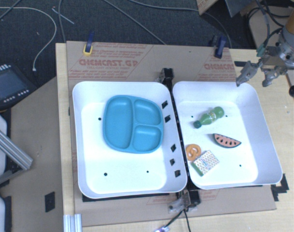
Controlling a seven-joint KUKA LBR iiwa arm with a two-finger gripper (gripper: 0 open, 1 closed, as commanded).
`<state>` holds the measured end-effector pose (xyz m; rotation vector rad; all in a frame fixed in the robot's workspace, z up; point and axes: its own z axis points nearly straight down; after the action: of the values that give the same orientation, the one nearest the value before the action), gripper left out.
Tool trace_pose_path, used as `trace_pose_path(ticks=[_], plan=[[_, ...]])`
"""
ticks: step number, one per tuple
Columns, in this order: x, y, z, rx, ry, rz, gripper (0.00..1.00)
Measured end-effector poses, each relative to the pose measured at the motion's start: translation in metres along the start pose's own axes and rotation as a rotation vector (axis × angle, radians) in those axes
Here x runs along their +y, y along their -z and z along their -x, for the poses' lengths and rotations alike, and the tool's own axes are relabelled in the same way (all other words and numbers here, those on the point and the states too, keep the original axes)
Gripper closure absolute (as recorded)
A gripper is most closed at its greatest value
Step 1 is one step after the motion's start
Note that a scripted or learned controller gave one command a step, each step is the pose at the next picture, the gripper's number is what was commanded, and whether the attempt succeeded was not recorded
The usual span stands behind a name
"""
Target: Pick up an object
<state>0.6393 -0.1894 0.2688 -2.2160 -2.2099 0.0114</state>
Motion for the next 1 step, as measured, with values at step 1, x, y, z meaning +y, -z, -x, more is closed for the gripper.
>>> trace_pose_path(ticks=[1], plan=[[0.0021, 0.0085, -0.0008, -0.003, 0.003, 0.014, 0.0]])
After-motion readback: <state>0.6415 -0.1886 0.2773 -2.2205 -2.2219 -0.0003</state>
